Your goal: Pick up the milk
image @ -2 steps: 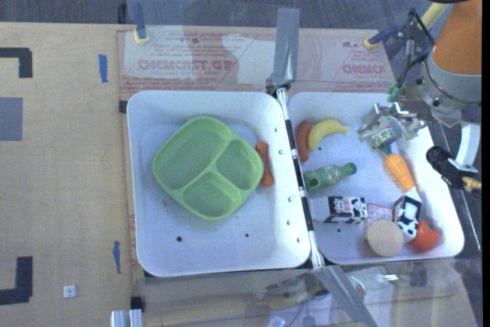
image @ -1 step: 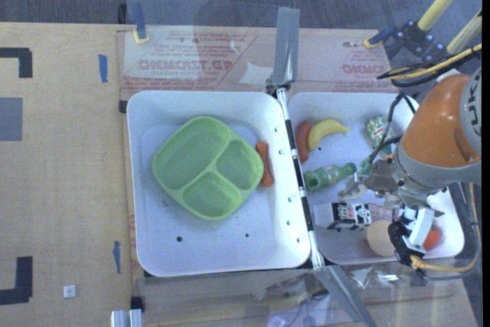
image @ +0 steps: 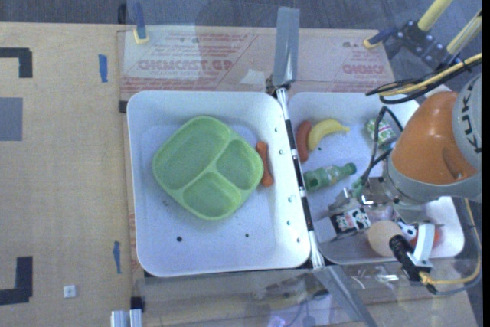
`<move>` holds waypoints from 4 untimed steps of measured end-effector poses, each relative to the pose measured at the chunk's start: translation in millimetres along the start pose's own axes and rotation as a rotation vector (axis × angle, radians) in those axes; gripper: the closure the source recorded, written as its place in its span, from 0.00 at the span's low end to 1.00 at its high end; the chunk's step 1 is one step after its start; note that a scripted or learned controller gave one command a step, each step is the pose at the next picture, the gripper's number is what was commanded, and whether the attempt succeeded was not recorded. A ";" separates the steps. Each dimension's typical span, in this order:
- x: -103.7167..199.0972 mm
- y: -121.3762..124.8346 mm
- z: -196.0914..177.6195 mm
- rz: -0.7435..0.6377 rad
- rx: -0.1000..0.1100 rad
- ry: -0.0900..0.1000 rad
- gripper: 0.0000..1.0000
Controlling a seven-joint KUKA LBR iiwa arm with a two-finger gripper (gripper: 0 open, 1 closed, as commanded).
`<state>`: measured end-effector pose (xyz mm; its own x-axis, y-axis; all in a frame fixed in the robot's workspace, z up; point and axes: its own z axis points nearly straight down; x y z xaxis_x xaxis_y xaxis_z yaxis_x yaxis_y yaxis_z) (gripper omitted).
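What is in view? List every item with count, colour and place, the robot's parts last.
Bins: 2, white, side by side on the bench.
Divided plate: 1, green, in the left bin.
Carrot: 1, orange, left bin, against the plate's right edge.
Banana: 1, yellow, top of the right bin.
Orange-red piece: 1, right bin, beside the banana; too small to name.
Bottle: 1, green, lying in the right bin.
Milk: 1, black-and-white carton, lower right bin.
Egg-like item: 1, tan, right of the milk.
Green packet: 1, right bin's far side, partly hidden.
Arm: 1, grey and orange, over the right bin.
Gripper: 1, just above the milk.
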<state>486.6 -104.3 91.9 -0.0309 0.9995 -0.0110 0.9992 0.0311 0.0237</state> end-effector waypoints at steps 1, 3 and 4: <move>-6.9 7.1 -64.2 -0.035 0.025 0.012 0.00; -32.9 2.2 -8.9 -0.086 -0.004 0.002 1.00; -32.4 0.6 -6.3 -0.086 0.002 0.004 0.00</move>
<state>488.0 -136.7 98.5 -0.1167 0.9931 -0.0089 0.9929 0.1169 0.0211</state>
